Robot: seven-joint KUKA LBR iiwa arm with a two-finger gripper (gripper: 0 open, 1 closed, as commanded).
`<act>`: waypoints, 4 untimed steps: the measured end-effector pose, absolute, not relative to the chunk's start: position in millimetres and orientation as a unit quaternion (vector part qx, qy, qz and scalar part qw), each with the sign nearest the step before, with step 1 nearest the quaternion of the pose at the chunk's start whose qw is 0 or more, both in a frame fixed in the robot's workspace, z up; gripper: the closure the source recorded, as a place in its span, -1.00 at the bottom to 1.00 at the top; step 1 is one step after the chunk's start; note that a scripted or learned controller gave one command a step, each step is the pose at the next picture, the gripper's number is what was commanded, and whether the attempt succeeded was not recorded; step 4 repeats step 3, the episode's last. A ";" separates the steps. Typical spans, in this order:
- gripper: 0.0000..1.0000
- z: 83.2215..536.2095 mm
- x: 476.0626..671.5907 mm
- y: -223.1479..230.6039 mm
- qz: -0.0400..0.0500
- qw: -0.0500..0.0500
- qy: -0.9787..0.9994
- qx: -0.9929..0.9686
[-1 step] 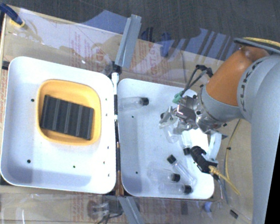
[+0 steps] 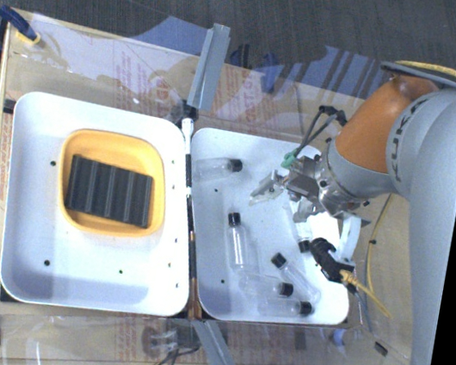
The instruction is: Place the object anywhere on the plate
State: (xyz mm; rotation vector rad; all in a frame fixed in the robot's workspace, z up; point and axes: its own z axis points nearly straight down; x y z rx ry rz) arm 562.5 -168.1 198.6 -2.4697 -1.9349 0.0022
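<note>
— Where are the vials?
— Several clear, black-capped vials [image 2: 236, 240] lie loose in the right bin [image 2: 195, 268], below and left of the gripper [image 2: 284, 187]; the yellow plate [image 2: 117, 152] sits in the left bin [image 2: 23, 255].
— The jaws?
— Cannot tell.

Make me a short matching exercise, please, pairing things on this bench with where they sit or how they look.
Things:
1. yellow plate
2. clear vials with black caps
3. orange band
4. blue clamp

Descriptions:
A. scattered in the right bin
B. on the arm, above the wrist
C. in the left bin, holding a dark ridged insert
D. at the bench's far-left corner

Pairs: 1-C, 2-A, 3-B, 4-D
</note>
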 end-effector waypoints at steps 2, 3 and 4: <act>-1.00 191.3 582.8 -30.2 0.002 0.003 -0.733 -0.680; -1.00 191.1 605.0 50.5 0.001 0.001 -0.740 -0.673; -1.00 191.1 605.0 50.5 0.001 0.001 -0.740 -0.673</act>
